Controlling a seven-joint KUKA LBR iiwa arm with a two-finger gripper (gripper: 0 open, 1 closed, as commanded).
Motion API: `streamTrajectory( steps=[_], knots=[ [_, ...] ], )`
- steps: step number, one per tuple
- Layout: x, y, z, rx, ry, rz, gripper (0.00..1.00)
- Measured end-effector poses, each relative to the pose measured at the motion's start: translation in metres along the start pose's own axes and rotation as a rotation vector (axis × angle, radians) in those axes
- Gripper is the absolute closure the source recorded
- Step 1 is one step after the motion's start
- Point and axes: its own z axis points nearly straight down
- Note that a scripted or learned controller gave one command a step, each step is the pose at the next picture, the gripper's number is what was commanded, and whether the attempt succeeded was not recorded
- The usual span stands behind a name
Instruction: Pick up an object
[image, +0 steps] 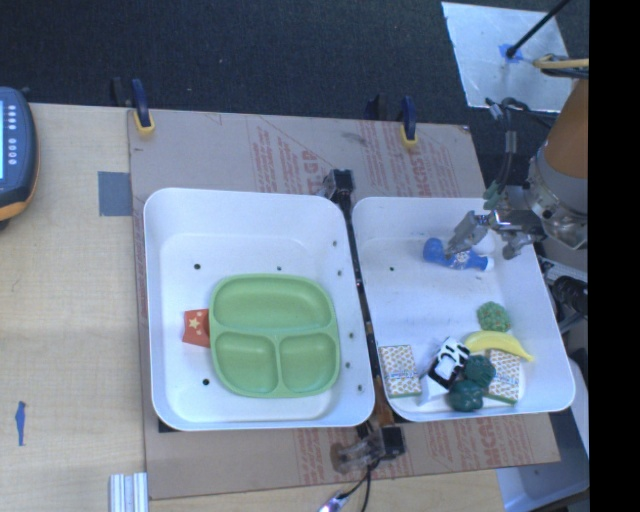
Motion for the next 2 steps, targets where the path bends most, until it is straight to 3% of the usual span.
streamTrajectory(
  steps=[1,2],
  knots=[
    [-0.011,0.041,0.122,0.008,0.0,-0.003,0.0],
    [-0.035,0.079,0.147,-0.019,-0.007,-0.001,0.0]
  ],
)
